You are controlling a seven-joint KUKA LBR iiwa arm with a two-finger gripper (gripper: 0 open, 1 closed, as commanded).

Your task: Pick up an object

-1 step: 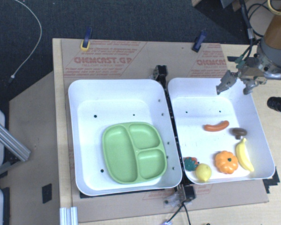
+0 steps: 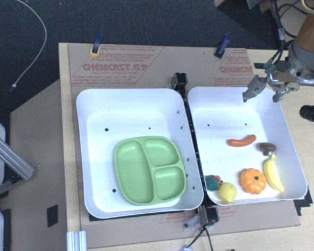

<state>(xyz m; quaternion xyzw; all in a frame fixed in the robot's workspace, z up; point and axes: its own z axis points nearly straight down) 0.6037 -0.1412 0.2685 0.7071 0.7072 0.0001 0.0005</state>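
Gripper (image 2: 265, 90) open, empty, over right bin's (image 2: 220, 101) far edge — sausage (image 2: 242, 140), pumpkin (image 2: 252, 180), banana (image 2: 272, 173) lie well apart below; round, smooth shapes may slip from the fingers.

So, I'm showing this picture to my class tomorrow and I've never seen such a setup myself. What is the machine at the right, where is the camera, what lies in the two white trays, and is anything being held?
One camera looks down at a slant on a bench. The machine at the right is a robot arm; its working end is the gripper, two fingers that pinch things. The fingers stand apart, with nothing between them, over the far edge of the right bin.

That bin has toy food along its near side: a sausage, a banana, a small orange pumpkin, a lemon, a small teal and red item too small to name, and a brown object by the banana's tip.

The left bin holds a green divided plate with three compartments.
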